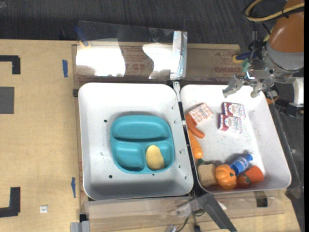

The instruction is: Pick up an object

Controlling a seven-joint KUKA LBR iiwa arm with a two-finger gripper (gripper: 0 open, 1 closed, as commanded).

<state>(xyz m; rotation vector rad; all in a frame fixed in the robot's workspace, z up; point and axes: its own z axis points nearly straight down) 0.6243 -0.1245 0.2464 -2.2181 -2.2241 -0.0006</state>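
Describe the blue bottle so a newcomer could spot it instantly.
Start at the right white bin, the one nearer the arm, and go to its near edge, where a cluster of toy food lies. The blue bottle lies tilted between the orange pumpkin and a red-orange piece; it alone is blue with a white cap.

Glossy white plastic bins (91, 144) hold a smooth teal plastic tray (140, 129) on a matt wooden bench (34, 129).

Right bin (270, 129) centre bare – objects crowd left wall, near edge; cartons (231, 116) toward far side.
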